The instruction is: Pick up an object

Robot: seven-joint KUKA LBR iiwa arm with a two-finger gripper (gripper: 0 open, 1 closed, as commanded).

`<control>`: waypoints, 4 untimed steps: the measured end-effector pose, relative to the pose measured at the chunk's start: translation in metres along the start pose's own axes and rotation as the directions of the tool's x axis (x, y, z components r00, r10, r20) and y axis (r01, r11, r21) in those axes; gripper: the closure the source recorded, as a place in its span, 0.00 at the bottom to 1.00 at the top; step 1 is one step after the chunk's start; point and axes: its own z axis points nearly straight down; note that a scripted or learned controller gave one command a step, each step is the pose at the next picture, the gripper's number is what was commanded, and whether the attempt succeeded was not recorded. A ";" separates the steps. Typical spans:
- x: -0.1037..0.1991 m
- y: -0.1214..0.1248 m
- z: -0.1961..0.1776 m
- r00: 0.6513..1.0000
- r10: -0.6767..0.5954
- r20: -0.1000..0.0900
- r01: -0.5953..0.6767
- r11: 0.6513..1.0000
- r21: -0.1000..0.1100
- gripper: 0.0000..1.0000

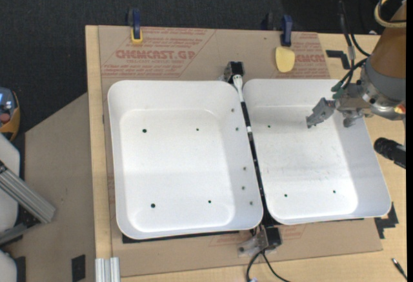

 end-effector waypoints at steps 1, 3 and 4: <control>0.000 0.001 -0.011 1.000 0.000 0.001 0.000 1.000 -0.003 1.00; 0.077 -0.010 -0.023 1.000 -0.009 -0.006 0.010 1.000 0.010 1.00; 0.029 0.005 -0.067 1.000 0.004 0.004 -0.004 1.000 -0.008 1.00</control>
